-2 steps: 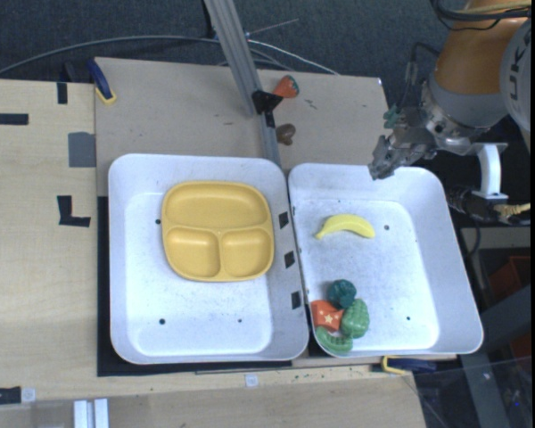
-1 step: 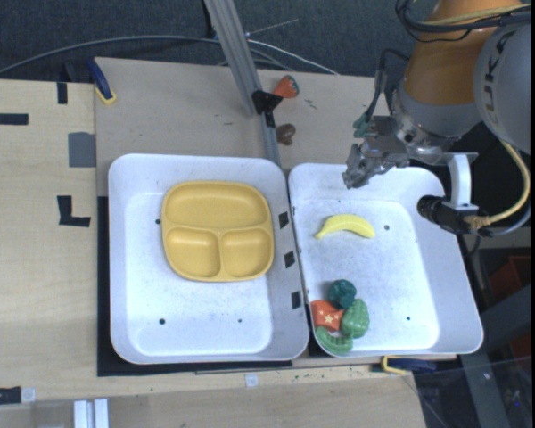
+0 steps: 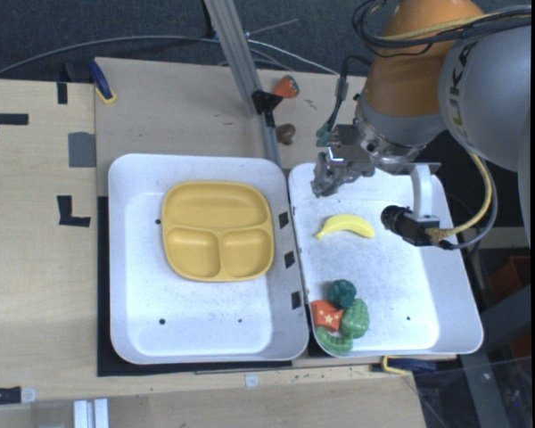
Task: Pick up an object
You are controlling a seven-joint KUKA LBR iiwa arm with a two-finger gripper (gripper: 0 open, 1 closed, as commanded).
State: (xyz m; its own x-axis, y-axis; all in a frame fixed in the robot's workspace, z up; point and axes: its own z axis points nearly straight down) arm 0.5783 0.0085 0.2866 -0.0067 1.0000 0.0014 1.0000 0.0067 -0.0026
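**Gripper poised at the far end of the right bin, nothing in it**

We see the arm (image 3: pixel 446 69) reaching in from the right, its orange band uppermost in the camera view. The gripper (image 3: pixel 325 183) hangs over the far-left corner of the right bin (image 3: pixel 428 328), close to the wall it shares with the left bin (image 3: pixel 134 328). We see nothing between its fingers. From this angle we cannot tell how far apart the fingers stand; they read as one dark cluster.

The yellow banana (image 3: pixel 345 227) lies flat on the floor of the right bin, just below the gripper in the view and apart from it, its curve arching upward. Near the front-left corner of the same bin we note a tight pile touching one another: a dark teal piece (image 3: pixel 342 292), a red-orange piece (image 3: pixel 326 315) and a green piece (image 3: pixel 355 319).

The left bin carries a yellow compartment tray (image 3: pixel 218 230), three sections, lying flat toward the far half of the bin.

On the bench (image 3: pixel 160 105) beyond the bins we note a small red-orange item (image 3: pixel 287 86) and a brown item (image 3: pixel 286 133), beside a slanted grey rail (image 3: pixel 236 52).
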